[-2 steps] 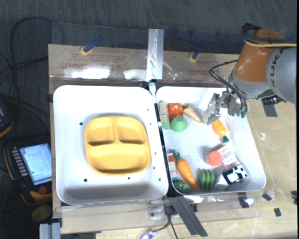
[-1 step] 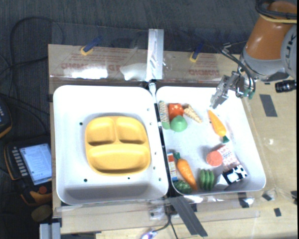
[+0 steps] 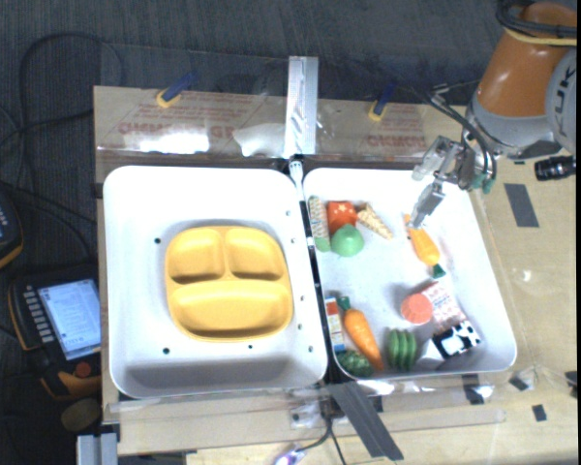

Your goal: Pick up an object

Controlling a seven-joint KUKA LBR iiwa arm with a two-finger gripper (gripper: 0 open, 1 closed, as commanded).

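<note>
Dark grey carpet (image 3: 271, 17) surrounds a light wooden bench (image 3: 542, 260) that carries two shallow white bins placed side by side. At the far left, off the bench, lie two handheld devices with lit screens (image 3: 63, 318), with black cables running along the floor beside them. Left bin (image 3: 126, 201): contains a yellow divided tray (image 3: 229, 281) with three compartments, set near the bin's centre. Behind both bins, on the far side, a clear plastic sheet (image 3: 223, 129) is clipped to the bench, and an upright strip (image 3: 302, 105) stands at the junction of the two bins. Right bin (image 3: 484, 260): holds a scatter of toy foods. Along its left wall, toward the far end, lie a red piece (image 3: 341, 212) and a green ball (image 3: 348, 242), touching, with a pale corn-like piece (image 3: 374, 222) just to their right. At the near left sits an orange carrot (image 3: 360, 332); a green ribbed vegetable (image 3: 401, 348) lies just to its right. Further right lie a red round piece (image 3: 417, 307), a pink-and-white packet (image 3: 444, 303) touching it, and a black-and-white block (image 3: 457, 339) at the near right corner. An orange-and-yellow piece (image 3: 423, 245) lies toward the far right. Gripper (image 3: 428, 201): hangs just above the far end of that piece, fingers slightly parted and pointing down, with nothing between them. Grey arm with orange band (image 3: 523, 71) enters from the upper right.
</note>
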